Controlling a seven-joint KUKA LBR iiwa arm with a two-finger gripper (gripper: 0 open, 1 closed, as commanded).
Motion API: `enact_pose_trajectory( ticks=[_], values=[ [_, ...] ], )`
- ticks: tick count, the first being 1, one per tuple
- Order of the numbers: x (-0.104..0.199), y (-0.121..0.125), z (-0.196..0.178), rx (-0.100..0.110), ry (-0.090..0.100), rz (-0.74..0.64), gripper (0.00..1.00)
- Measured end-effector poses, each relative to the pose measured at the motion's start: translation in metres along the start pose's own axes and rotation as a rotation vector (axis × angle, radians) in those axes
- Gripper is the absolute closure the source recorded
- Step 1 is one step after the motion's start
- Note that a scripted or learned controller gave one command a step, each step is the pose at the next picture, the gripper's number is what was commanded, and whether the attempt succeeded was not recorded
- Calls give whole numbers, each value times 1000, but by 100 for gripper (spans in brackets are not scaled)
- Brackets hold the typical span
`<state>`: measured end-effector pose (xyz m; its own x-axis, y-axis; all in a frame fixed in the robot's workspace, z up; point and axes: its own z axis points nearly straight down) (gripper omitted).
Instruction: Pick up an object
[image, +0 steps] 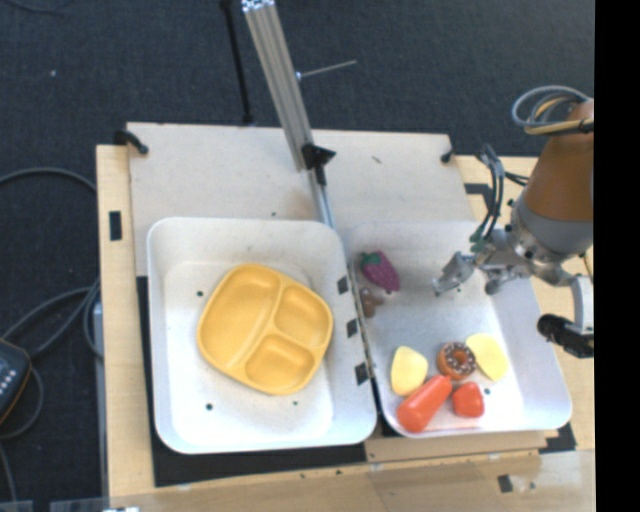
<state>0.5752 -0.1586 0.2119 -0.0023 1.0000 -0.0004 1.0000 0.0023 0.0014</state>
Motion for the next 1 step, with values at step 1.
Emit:
enact_pose_trajectory(
  ticks=[1],
  values=[
    [0, 0, 0, 0, 0, 0, 0]
  ],
)
